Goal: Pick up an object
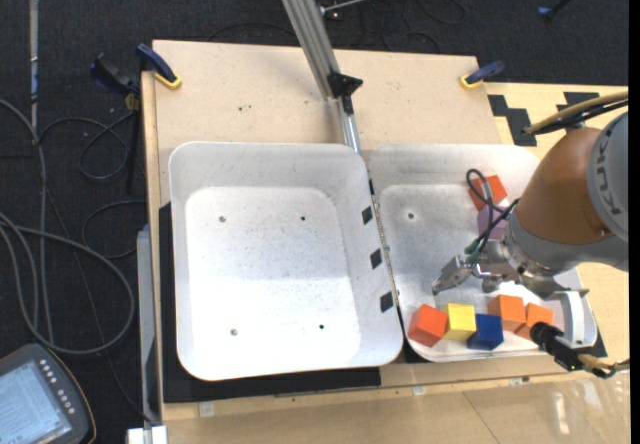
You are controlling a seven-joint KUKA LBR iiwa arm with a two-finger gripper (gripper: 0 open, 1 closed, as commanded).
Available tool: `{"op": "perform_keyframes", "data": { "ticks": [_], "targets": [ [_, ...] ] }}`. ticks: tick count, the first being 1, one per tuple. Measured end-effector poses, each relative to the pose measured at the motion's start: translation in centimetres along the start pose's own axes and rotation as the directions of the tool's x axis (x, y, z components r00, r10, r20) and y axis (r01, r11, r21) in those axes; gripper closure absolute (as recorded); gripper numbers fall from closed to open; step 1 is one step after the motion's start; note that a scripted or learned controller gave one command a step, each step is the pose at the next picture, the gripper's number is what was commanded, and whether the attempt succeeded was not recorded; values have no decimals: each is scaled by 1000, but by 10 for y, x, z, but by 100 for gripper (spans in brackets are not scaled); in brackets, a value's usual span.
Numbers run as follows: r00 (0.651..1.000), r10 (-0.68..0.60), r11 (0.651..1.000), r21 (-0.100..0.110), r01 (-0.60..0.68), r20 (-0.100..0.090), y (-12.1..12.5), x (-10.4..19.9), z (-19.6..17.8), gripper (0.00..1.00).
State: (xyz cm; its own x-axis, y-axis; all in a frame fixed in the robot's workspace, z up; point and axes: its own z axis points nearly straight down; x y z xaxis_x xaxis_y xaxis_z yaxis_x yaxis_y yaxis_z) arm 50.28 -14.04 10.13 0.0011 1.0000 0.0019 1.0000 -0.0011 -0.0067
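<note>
The worktop is a pale tan board resting above dark carpet. Two shallow white bins sit directly on it, touching side by side: the left bin and the right bin. Blue-and-yellow clamps grip its far corners, one at the left and one at the right.

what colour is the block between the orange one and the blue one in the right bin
Yellow: the block shows best in the camera view.

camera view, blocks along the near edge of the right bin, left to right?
Orange block → yellow block → blue block → second orange block, all in the right bin.
</note>
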Motion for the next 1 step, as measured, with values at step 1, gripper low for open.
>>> {"op": "perform_keyframes", "data": {
  "ticks": [1],
  "targets": [
    [1000,0,1000,-8,0,2,2,0,-13,100]
  ]
}}
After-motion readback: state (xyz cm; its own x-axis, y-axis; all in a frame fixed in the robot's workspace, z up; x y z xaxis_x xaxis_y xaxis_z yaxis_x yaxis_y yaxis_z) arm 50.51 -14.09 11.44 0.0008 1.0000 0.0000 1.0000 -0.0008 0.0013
